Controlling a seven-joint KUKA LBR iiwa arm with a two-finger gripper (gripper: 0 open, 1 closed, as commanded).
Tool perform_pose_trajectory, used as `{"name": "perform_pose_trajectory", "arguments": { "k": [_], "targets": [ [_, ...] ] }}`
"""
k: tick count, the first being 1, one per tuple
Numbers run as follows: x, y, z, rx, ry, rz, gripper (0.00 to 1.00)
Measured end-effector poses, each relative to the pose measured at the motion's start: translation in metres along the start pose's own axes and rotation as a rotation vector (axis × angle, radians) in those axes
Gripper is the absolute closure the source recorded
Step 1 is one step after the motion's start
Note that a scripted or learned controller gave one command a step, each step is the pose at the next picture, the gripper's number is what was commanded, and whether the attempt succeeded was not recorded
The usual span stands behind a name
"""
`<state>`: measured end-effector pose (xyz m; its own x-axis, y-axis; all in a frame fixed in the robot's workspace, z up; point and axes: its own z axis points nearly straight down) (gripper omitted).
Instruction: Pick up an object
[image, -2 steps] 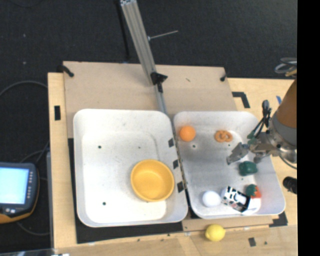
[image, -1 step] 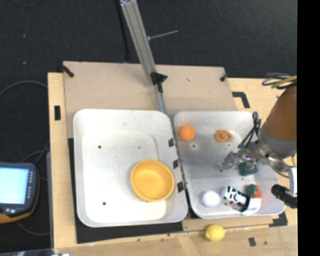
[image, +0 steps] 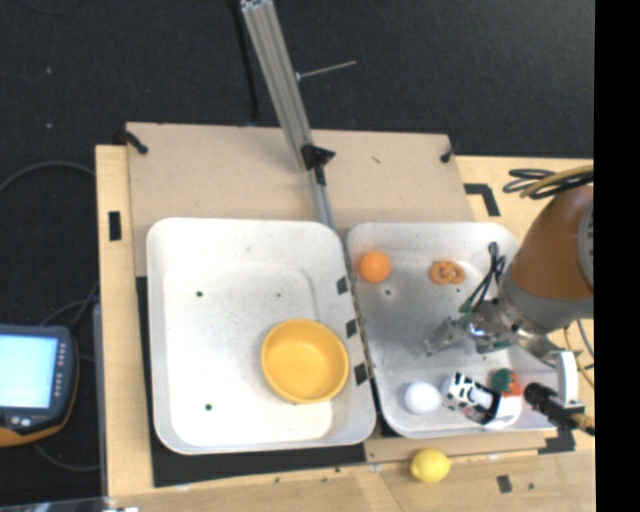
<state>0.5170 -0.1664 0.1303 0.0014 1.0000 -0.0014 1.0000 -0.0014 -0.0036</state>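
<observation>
Camera view, contents listed left to right, placed against the yellow bowl (image: 305, 360). One handheld screen unit (image: 35, 382) far left of the bowl, lit, cut off by the frame edge. Two white bins: the left bin (image: 200, 300) holds the bowl alone, toward its lower right corner; the right bin (image: 400, 260) lies just right of the bowl. One slanted metal rail (image: 285, 100) above the bowl, running up and left from the seam between the bins. One orange ball (image: 374, 267) up and right of the bowl. One white ball (image: 422, 397) right of the bowl, slightly lower. One yellow lemon-like fruit (image: 430, 465) below and right of the bowl, outside the bins on the bench. One orange ring-shaped piece (image: 447, 271) farther right than the orange ball. One black-and-white patterned item (image: 470, 392) just right of the white ball, its form hard to make out, with small red and green bits beside it. One gripper (image: 447, 340) right of the bowl, low over the right bin's floor, pale fingers slightly spread with nothing between them. Arm (image: 555, 260) far right, partly cut off. Bench is tan board; surrounding floor dark carpet.
</observation>
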Motion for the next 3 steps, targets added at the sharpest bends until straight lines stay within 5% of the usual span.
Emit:
{"name": "perform_pose_trajectory", "arguments": {
  "k": [1, 3],
  "targets": [
    [0.0, 0.003, -0.013, -0.008, 0.002, 0.003, 1.0],
    [-0.001, 0.005, -0.108, -0.012, 0.0, -0.006, 1.0]
  ]
}}
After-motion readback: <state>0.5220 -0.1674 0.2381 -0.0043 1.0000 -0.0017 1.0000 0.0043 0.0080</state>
